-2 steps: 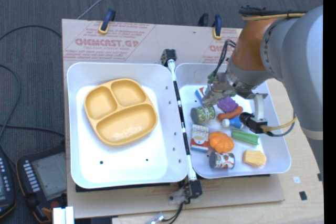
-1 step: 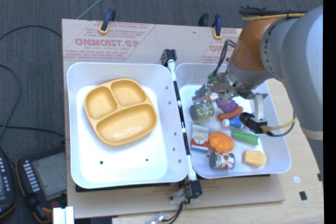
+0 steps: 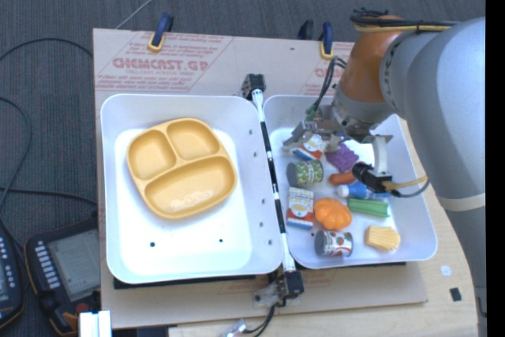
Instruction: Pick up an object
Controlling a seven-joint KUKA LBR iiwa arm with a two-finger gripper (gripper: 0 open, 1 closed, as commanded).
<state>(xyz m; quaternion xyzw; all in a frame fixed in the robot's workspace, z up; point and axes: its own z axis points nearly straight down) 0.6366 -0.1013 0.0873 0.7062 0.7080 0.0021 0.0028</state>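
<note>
The right bin (image 3: 418,245) holds several small toy foods. Among them are a red-and-white carton (image 3: 313,146), a green can (image 3: 305,173), a purple piece (image 3: 342,158), an orange fruit (image 3: 332,214), a green cylinder (image 3: 368,207), a yellow wedge (image 3: 383,237) and a small tin (image 3: 334,244). My gripper (image 3: 317,135) hangs low over the bin's far left part, right above the red-and-white carton and beside the purple piece. The wrist hides what lies directly under it.
A yellow divided plate (image 3: 183,166) lies in the left bin (image 3: 126,256). A second small carton (image 3: 300,206) rests against the divider between the bins. A black cable (image 3: 398,187) trails from the wrist over the right bin. The grey arm covers the bin's far right corner.
</note>
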